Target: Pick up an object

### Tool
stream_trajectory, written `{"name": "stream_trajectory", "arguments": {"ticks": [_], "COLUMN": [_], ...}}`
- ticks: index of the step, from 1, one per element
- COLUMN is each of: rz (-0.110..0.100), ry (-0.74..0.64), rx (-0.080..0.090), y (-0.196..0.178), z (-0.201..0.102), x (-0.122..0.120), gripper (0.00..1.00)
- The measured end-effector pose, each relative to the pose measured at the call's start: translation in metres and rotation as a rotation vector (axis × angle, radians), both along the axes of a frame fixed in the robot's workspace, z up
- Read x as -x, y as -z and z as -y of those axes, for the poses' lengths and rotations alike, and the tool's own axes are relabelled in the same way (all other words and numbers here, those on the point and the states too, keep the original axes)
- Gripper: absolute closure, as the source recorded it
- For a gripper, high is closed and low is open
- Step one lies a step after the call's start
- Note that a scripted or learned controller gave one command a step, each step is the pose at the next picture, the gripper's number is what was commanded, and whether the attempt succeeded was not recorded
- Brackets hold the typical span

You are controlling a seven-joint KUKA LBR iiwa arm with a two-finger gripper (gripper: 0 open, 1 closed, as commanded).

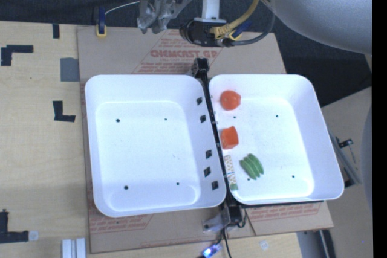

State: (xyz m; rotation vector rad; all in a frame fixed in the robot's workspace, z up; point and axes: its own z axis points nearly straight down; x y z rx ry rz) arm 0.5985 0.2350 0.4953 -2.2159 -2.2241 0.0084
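Three small things lie along the left side of the right bin. A round orange-red one is farthest back, an orange-red block sits below it, and a green pod-shaped thing lies nearest the front. My gripper hangs high above the bench, beyond the far edge of the left bin, well away from all three. Nothing shows between its fingers.
Both white bins sit side by side on a brown cardboard sheet, joined by a row of black clips. A blue and yellow clamp stands at the cardboard's far left corner. The arm's grey body fills the top right.
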Motion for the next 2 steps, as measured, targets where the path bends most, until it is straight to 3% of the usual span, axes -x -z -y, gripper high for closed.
{"name": "stream_trajectory", "arguments": {"ticks": [1,2], "rz": [0.007,0.002], "ry": [0.000,0.002], "rx": [-0.004,-0.001], "y": [-0.042,-0.039], "z": [0.001,0.002], "x": [0.038,0.069], "gripper": [1.00,1.00]}}
